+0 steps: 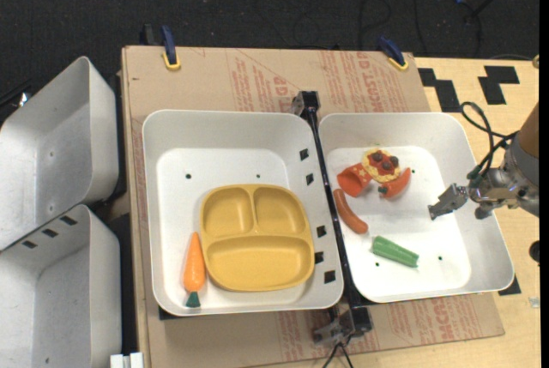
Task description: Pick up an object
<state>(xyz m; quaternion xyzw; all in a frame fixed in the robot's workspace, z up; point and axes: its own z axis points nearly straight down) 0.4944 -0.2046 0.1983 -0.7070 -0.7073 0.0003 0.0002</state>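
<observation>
Reaching in over the right bin's point(446, 128) outer edge, the gripper point(448, 203) hangs low above the bin floor with nothing between its fingers; it looks slightly spread, 1 dark fingertip point(439, 208) pointing toward the bin's middle. That low, slanted pose suits a try at whatever lies nearest, though no item is under it yet.

All candidates sit in the right bin, taken from the gripper:
- green piece point(395, 251): nearest, lower left, a short ridged stick lying flat, probably plastic.
- sausage point(350, 211): further left, a smooth reddish cylinder lying at a slant near the divider point(324, 186).
- pizza slice point(380, 163): up and left, a flat wedge with dark toppings.
- red pieces point(353, 180): 2 curved, glossy bits flanking the slice, touching or nearly touching it.

Far left of the gripper, the left bin point(163, 186) holds a yellow tray point(256, 238) with 3 compartments, rounded corners and a matte moulded look, and a carrot point(195, 265) lying just beside the tray's left edge, green stub pointing down.

Loose scatter makes sense for grasp trials: the green piece and the sausage stand apart, so fingers could close either side, while the slice cluster is crowded and flat, likely harder to pinch.
</observation>
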